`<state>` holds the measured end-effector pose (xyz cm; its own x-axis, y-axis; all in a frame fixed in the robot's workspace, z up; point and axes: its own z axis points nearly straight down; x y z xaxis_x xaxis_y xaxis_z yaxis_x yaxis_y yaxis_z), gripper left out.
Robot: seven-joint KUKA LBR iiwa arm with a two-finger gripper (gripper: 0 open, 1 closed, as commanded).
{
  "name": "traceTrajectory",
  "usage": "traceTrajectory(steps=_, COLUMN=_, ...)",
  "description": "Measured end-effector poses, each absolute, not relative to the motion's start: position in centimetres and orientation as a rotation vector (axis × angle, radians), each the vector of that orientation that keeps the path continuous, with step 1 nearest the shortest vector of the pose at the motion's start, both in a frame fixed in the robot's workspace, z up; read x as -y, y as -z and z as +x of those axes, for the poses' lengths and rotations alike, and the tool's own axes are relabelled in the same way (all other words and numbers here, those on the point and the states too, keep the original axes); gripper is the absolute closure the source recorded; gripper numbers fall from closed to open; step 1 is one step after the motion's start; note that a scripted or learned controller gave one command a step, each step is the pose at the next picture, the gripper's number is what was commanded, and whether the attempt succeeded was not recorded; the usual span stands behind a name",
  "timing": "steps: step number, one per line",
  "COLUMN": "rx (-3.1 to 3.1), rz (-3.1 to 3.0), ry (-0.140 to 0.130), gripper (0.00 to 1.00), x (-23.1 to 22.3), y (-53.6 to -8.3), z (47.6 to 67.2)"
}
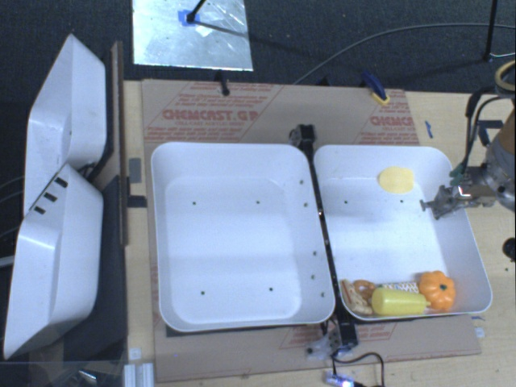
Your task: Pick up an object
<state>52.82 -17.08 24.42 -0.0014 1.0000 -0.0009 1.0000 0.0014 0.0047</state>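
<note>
From the camera above the bench, you have two white bins side by side: the left bin (234, 232) and the right bin (355, 240), which holds everything worth going for. The gripper (431, 206) hangs over the right bin's right rim, near the upper half, with nothing between its fingers as far as you can see; whether it is apart or together you cannot tell at this size, so don't count on either.

The nearest thing is the pale yellow disc (397, 179), lying flat by the upper wall, just up and left of the gripper. It looks thin, so in my judgement it will be hard to get under; come straight down and pinch across its edges.

The other things crowd the lower right corner: a small orange pumpkin (437, 289), a yellow-green piece (397, 301) touching it on its left, a striped piece (395, 286) behind that, and a tan pretzel-like piece (359, 293) by the dividing wall. The pumpkin is the roundest and tallest, probably your best grasp, but it sits close to the bin wall, so approach from the open side and keep clear of the rim
</note>
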Motion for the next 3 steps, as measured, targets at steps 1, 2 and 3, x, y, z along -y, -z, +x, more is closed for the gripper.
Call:
traceTrajectory(steps=1, rx=-2.227, rz=2.217, ry=-0.001, gripper=1.0, x=11.8, y=-23.2, z=52.5)
traceTrajectory(steps=2, rx=-2.226, rz=2.217, ry=-0.002, gripper=1.0, x=7.5, y=-22.8, z=52.9)
traceTrajectory(steps=3, rx=-2.225, rz=2.216, ry=-0.002, gripper=1.0, x=2.3, y=-23.8, z=52.9)
